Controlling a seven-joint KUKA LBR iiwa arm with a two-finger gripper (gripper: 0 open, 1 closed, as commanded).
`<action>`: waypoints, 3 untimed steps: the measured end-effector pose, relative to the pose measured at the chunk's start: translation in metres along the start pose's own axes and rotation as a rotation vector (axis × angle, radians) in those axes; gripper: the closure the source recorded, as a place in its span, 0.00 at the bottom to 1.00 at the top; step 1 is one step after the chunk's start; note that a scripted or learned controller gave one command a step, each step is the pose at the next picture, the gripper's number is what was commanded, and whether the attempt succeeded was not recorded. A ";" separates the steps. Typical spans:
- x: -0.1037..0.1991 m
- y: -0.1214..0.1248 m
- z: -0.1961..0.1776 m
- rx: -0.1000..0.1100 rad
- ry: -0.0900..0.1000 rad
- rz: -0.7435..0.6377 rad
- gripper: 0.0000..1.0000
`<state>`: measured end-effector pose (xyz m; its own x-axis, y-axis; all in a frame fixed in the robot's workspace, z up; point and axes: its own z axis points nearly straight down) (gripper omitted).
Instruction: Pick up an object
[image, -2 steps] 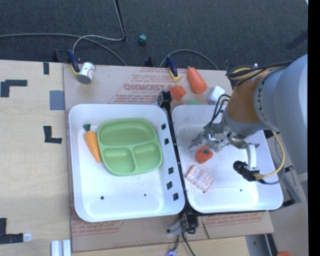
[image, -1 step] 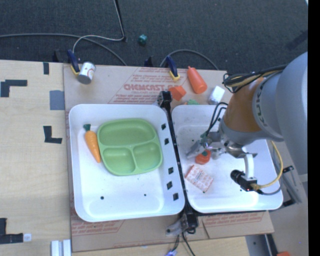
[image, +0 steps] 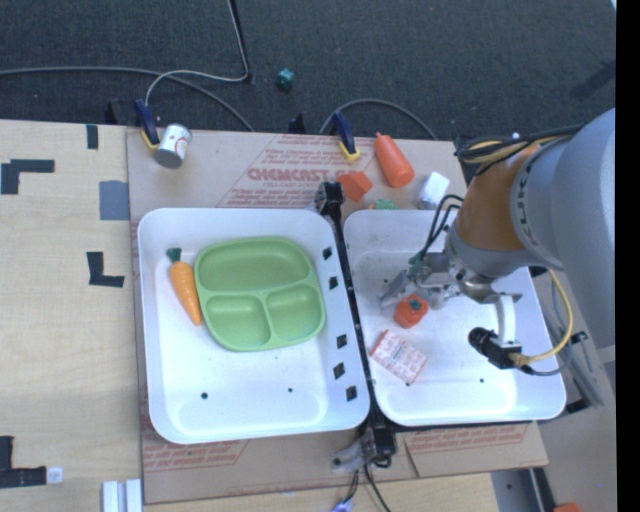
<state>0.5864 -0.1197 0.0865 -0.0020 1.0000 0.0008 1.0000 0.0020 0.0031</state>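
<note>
The claw (image: 412, 290) is low in the right bin (image: 520, 400), directly over a small orange-red object (image: 410, 313); I cannot tell if it grips it. A pink packet (image: 398, 357) lies near. The left bin (image: 240, 410) has a green plate (image: 262, 292) and a carrot (image: 185, 287).

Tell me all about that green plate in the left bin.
The green plate is a rounded-square tray of what looks like matte plastic, split into three compartments: one wide one at the far side and two smaller near ones. It lies flat in the left bin, slightly turned. A toy carrot lies right beside its left edge, seemingly touching.
</note>
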 end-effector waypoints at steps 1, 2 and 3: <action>-0.001 0.000 -0.010 -0.002 -0.003 0.000 1.00; -0.001 0.000 -0.010 -0.002 -0.003 0.000 0.00; 0.015 -0.045 0.000 -0.002 -0.003 0.002 0.00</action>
<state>0.5417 -0.1045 0.0866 0.0004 1.0000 -0.0024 1.0000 -0.0004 0.0046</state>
